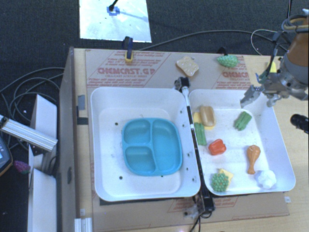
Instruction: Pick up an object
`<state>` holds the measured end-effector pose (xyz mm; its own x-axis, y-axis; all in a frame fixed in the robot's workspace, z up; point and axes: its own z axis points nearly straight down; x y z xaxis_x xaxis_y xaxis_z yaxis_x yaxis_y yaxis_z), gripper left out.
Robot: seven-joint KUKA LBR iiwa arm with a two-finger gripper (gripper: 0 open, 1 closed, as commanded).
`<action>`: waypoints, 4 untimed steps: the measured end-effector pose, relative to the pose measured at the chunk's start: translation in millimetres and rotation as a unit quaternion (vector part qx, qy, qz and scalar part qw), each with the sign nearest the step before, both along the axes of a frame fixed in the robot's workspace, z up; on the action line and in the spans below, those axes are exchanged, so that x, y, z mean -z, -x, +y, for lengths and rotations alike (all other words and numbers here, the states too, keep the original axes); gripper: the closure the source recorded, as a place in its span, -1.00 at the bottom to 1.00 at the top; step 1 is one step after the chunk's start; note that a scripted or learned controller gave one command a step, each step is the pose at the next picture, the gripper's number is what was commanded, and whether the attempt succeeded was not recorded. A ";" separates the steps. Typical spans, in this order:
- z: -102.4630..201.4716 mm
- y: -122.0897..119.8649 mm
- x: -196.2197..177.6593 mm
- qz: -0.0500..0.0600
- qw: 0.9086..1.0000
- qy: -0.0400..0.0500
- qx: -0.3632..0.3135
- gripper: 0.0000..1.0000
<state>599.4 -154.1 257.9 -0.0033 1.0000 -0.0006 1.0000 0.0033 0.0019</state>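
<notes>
Gripper (259,94) hovers with fingers spread above the right bin's (285,149) far corner, just beyond the green pepper (242,120), poised to descend

The right bin (282,144) is crowded along its left wall: a tan piece (207,115) on a yellow one, a green stick (200,134), a red pepper (217,147). A green pod (243,120), drumstick (253,157), white lump (265,179) and green cluster (220,181) ring an open patch at its middle. In the left bin (104,129), a blue tray (151,146) fills the centre, with bare floor round it
</notes>
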 end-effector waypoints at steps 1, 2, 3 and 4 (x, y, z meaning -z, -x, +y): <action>-52.6 -17.9 89.7 0.001 1.000 0.000 0.001 -1.00; -51.9 -28.3 173.8 0.000 1.000 0.000 0.000 -1.00; -52.2 -29.7 162.0 -0.002 1.000 0.000 -0.001 1.00; 12.7 -63.8 170.5 0.000 1.000 -0.001 0.000 1.00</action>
